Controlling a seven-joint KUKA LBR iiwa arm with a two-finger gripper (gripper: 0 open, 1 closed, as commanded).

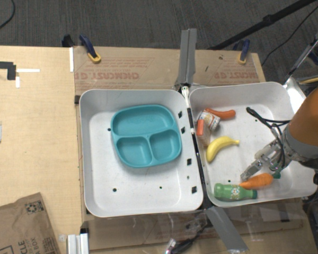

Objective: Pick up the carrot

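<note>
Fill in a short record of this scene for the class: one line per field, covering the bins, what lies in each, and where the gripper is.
left bin: holds a teal divided plate
right bin: holds the carrot, banana, green bottle, a small can and an orange-red item
carrot: near the front edge, just above the green bottle
banana: middle of the bin
small can: at the back, beside the orange-red item
gripper: at the carrot's left end; grasp unclear
</note>
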